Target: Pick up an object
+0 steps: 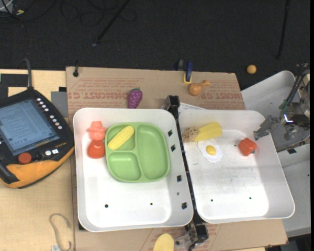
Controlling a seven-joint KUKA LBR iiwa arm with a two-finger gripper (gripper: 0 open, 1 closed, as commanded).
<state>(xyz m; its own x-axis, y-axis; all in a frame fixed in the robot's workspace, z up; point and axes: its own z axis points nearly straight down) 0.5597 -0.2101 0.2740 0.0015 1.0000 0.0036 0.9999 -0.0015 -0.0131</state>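
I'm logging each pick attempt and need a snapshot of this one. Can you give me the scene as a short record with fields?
left bin: green divided plate bearing a yellow corn cob; pink and orange toy beside the plate
right bin: fried egg, yellow wedge, red piece
gripper: at the right bin's right edge, nothing seen between its fingers
outside bins: purple grapes, orange pear, teach pendant

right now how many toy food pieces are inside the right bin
3. A yellow corn-like piece lies near the right bin's upper left corner, a fried egg sits just below it, and a red-orange piece lies to the right of the egg. None appear hidden.
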